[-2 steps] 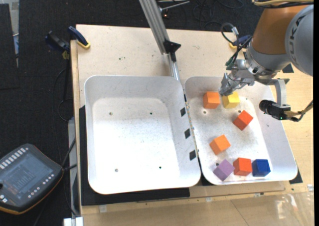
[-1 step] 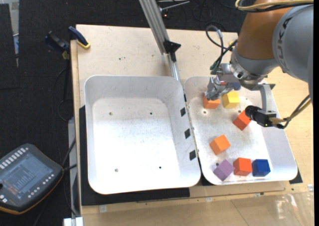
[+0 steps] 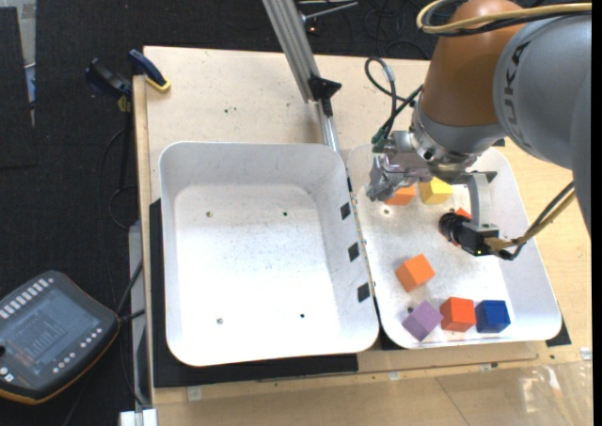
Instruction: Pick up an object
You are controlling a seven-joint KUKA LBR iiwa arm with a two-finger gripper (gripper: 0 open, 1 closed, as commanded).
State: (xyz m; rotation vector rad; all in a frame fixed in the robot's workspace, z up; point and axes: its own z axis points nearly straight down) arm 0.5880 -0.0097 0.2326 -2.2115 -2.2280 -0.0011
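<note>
Gripper low at the far end of the right bin, over two blocks.

Nearest the camera, a purple block [image 3: 421, 319], red block [image 3: 458, 312] and blue block [image 3: 492, 315] lay well apart from the tool, an orange block [image 3: 415, 272] between. Farther in, the gripper [image 3: 388, 181] stood just beside a second orange block [image 3: 402, 195] and yellow block [image 3: 435, 192], both toward its right; finger state could not be told.
</note>
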